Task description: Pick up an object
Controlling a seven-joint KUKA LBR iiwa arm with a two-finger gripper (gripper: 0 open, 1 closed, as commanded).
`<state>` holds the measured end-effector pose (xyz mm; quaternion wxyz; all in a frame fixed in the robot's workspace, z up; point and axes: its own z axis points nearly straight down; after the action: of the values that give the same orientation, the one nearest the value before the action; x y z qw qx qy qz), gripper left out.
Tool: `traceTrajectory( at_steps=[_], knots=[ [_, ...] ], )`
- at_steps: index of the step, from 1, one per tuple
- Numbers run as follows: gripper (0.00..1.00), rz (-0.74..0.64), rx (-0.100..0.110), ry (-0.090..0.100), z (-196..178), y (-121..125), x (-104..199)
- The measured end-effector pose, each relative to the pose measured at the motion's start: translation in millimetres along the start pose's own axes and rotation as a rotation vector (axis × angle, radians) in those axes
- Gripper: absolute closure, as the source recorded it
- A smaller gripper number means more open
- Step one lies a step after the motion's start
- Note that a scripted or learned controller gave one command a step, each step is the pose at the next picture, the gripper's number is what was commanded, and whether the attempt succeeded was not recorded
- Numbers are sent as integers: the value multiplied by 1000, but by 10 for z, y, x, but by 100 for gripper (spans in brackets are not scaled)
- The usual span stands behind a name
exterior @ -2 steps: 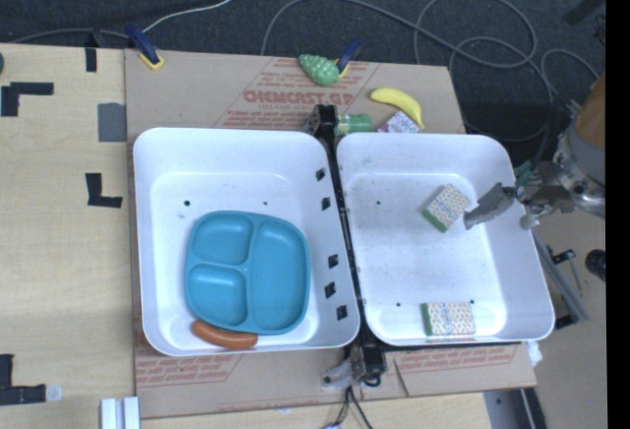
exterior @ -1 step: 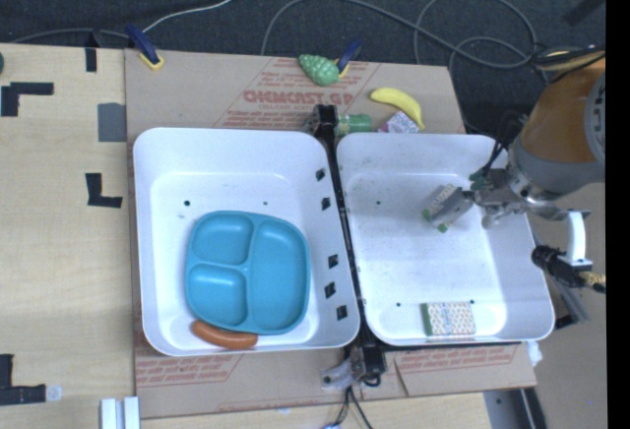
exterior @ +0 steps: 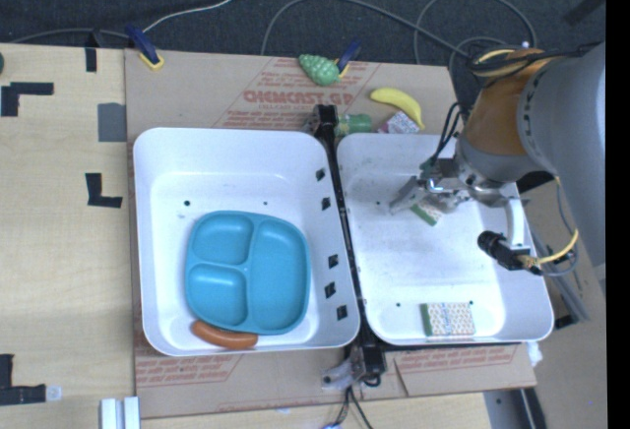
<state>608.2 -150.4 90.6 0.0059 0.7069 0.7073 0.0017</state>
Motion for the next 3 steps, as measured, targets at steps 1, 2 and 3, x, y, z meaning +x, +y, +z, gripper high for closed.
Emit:
traceTrajectory(
  at_steps=[1, 2, 3],
  knots=[
    [0, -2, -3, 0, 0, 456, -537],
    [0, -1, -11, -7, -24, 222, -220],
    [100, -2, -12, -6, -132, 232, -215]
  ],
)
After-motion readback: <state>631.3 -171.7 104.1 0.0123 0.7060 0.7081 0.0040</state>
